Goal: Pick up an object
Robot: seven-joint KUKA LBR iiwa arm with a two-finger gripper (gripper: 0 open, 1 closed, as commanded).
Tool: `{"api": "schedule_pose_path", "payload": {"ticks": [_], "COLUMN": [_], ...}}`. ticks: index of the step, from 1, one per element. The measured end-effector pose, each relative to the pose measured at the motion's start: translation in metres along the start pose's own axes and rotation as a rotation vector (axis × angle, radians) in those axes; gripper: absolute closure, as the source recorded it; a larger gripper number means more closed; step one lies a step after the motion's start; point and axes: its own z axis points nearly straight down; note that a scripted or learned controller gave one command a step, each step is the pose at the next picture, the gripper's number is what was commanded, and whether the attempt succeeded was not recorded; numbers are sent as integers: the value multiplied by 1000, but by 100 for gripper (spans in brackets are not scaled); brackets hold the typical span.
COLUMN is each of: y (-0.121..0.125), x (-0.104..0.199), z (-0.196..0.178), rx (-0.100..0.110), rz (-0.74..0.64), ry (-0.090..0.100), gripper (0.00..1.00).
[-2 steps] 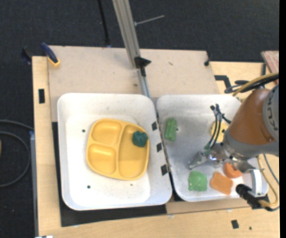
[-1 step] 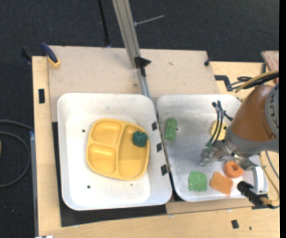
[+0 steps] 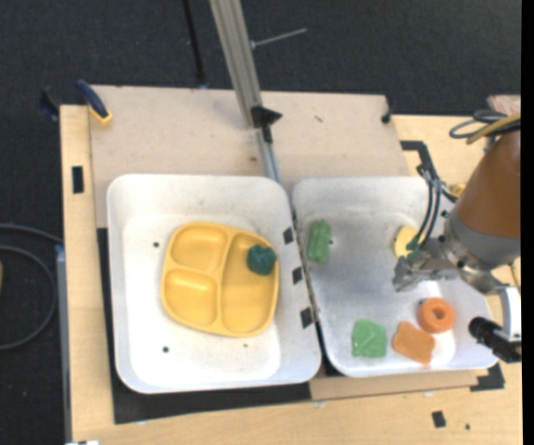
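end effector hangs low in the right bin, its opening impossible to tell; just beside it toward the near rim lies an orange ring, likely light, rigid, best pinched across its band

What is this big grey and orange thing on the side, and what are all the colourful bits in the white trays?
That is a robot arm. The metal gripper at its end is for picking things up. One camera looks down from above at two shallow white bins. The left bin holds a yellow divided plastic plate with a small dark green lump on it. The right bin holds a light green block, a green leafy piece, an orange ring, an orange wedge and a pale yellow piece. I can't see anything held.
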Motion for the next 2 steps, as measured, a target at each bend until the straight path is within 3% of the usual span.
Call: {"api": "schedule_pose_path", "payload": {"ticks": [1, 2], "y": [3, 19], "x": [-2, 54], "z": [-53, -47], "rx": [0, 5], "rz": [-1, -5], "ry": [0, 3], "gripper": [100, 100]}}
